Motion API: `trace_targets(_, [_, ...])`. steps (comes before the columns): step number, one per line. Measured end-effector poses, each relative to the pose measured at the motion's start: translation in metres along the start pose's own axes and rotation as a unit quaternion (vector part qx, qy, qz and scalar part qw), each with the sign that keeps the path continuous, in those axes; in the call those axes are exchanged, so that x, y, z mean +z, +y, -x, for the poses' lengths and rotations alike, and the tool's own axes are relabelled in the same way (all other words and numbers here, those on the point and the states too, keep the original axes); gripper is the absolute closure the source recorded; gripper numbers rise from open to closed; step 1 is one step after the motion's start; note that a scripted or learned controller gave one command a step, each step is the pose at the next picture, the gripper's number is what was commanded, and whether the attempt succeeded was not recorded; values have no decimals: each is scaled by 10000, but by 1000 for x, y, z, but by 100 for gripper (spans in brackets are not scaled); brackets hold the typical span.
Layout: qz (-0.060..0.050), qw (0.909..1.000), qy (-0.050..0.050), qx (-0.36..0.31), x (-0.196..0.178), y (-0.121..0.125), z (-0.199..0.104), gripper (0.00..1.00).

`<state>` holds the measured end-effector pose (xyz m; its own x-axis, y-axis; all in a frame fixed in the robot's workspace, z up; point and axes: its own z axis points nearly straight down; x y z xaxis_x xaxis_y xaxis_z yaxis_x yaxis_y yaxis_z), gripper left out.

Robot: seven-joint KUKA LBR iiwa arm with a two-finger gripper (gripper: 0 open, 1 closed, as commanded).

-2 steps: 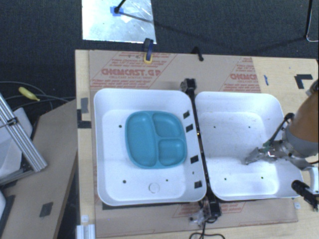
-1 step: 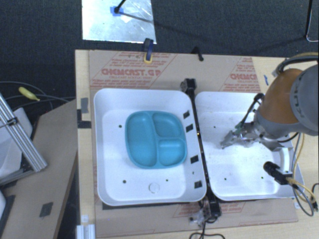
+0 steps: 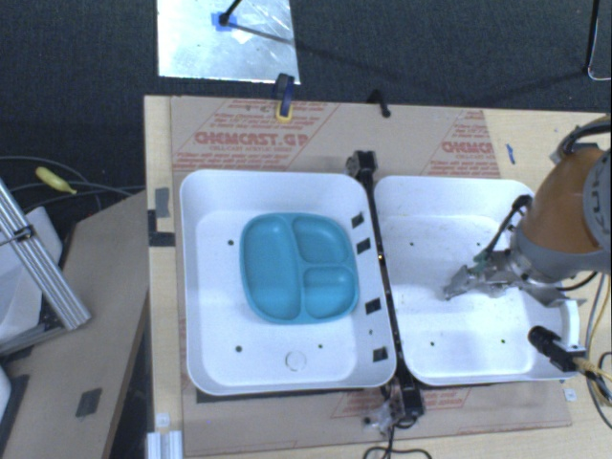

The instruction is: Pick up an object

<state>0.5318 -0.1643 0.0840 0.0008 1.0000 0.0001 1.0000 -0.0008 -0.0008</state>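
Observation:
A blue divided plate (image 3: pixel 295 266) lies flat in the middle of the left bin (image 3: pixel 206 218). A small pale disc (image 3: pixel 295 360) rests near that bin's front wall. My gripper (image 3: pixel 453 288) hangs low over the floor of the right bin (image 3: pixel 430 208), pointing left toward the bins' shared wall. The grey wrist and orange band (image 3: pixel 574 208) rise behind it at the right. I see nothing between the fingertips, and the gripper stands well apart from the plate.
Black clips (image 3: pixel 368 247) run along the divider between the two bins. The bins sit on a cardboard sheet (image 3: pixel 249 137) over the bench. A shiny metal sheet (image 3: pixel 229 22) lies at the back left, beyond the bench.

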Motion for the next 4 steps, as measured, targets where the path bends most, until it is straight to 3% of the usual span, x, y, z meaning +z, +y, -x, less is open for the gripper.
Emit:
trace_targets(1, [17,10000,-7,-3,-1,-2,21,0])
trace_targets(2, [42,10000,-4,-46,-2,56,-7,0])
trace_targets(3, [8,10000,-9,4,-1,28,34,0])
trace_targets(4, [29,10000,-9,-21,-12,30,31,100])
